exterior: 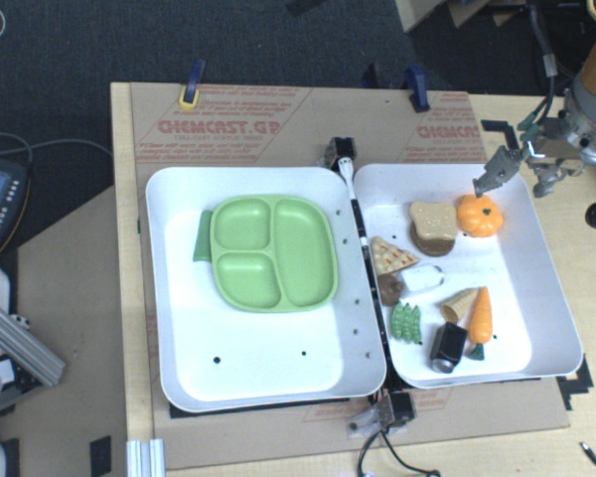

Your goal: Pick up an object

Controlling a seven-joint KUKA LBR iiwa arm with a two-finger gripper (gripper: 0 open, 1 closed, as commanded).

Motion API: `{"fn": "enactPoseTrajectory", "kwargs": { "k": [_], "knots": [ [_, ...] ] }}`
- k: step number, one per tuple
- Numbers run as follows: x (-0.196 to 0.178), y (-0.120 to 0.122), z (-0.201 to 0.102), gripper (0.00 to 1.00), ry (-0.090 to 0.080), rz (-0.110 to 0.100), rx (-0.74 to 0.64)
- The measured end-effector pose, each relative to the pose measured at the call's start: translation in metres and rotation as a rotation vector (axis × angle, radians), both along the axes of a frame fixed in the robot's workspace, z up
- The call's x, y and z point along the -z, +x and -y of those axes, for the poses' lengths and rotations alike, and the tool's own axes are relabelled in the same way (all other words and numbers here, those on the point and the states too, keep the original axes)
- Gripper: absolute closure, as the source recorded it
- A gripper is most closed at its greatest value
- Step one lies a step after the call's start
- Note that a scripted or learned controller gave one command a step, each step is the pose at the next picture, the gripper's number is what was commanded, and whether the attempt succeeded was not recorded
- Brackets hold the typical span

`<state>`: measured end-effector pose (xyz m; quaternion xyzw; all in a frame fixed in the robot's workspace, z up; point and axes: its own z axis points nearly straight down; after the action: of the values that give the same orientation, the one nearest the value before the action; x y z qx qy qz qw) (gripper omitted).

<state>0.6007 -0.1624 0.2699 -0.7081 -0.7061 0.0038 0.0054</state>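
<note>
In the right bin point(548, 266) lie several small items: an orange toy pumpkin point(479, 217), a bread slice point(433, 226), a waffle wedge point(390, 255), a carrot point(481, 313), a green leafy piece point(406, 322) and a black block point(447, 346). My gripper point(521, 177) hangs over that bin's far right corner, just above and behind the pumpkin. It is open, one finger point(495, 174) pointing down toward the pumpkin, and nothing sits between the fingers.
The left bin point(169, 266) holds a green divided plate point(273, 251). A small white piece point(422, 279) and a tan wedge point(458, 304) lie among the right bin's items. Blue clamps point(414, 85) hold the cardboard at the back edge.
</note>
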Motion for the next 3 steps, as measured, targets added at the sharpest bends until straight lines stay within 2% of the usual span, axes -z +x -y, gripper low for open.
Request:
{"fn": "enactPoseTrajectory", "kwargs": {
  "k": [1,2,3],
  "knots": [
    [-0.008,0.002,0.000,0.00,-0.002,0.013,-0.003],
    [0.052,0.000,-0.009,0.00,-0.001,0.007,-0.003],
    [0.105,0.007,-0.003,0.00,-0.001,0.007,-0.003]
  ]
}}
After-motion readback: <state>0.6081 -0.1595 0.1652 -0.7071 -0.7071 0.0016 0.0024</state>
